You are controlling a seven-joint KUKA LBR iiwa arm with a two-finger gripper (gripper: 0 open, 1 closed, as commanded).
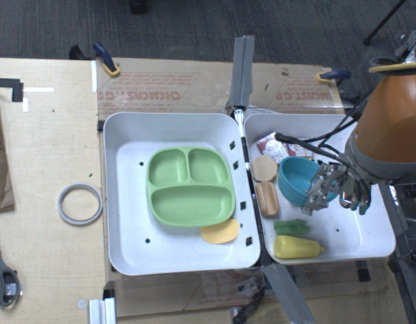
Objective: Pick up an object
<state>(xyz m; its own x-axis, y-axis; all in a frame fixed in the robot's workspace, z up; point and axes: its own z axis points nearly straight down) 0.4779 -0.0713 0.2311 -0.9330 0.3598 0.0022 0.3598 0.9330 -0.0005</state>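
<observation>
The arm [390, 123] reached in over the right bin [370, 245], its orange band above the grey wrist. The gripper [323, 198] hung low inside that bin, just right of the blue cup [296, 179] and close against its rim. Whether it touched the cup could not be told, and whether it was apart, together or clamped on anything could not be told either: the metal parts blurred together from above.

Taking the cup as the landmark, the other things in the right bin lay around it. A wooden brush [265, 184] lay just left of the cup, its round head up and its handle running down toward the near side. A red and white packet [274, 147] lay behind the cup, partly under dark cables. A green thing [291, 227] lay below the cup, and a yellow pepper [296, 247] lay just below that, near the bin's front wall.

Left of the cup, across the divider, stood the left bin [120, 181]. It held a green tray [190, 185] with 3 compartments, and a yellow chip [220, 233] touched the tray's lower right corner.

Far left of the cup, on the bench [46, 154], lay a grey ring [80, 203].
</observation>
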